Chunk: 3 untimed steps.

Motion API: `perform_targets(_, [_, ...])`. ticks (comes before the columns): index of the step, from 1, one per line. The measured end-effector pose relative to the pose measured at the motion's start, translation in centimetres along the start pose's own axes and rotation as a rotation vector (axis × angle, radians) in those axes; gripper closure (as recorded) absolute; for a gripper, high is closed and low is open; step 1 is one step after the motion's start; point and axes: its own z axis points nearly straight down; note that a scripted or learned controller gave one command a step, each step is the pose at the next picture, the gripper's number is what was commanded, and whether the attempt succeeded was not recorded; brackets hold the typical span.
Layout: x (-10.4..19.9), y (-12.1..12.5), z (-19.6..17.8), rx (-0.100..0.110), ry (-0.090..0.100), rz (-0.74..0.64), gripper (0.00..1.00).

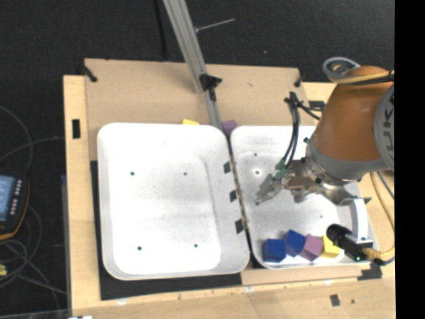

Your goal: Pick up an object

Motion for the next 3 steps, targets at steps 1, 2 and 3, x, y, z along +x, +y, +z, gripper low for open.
perform_targets(1, [-1.4, 1.4, 7.1, 0.006, -0.003, 0.011, 0.0])
perform_targets(2, [-0.8, -0.2, 6.7, 0.0, -0.002, 0.012, 0.0])
perform_targets(3, [-0.9, 0.0, 5.6, -0.005, -0.003, 0.011, 1.0])
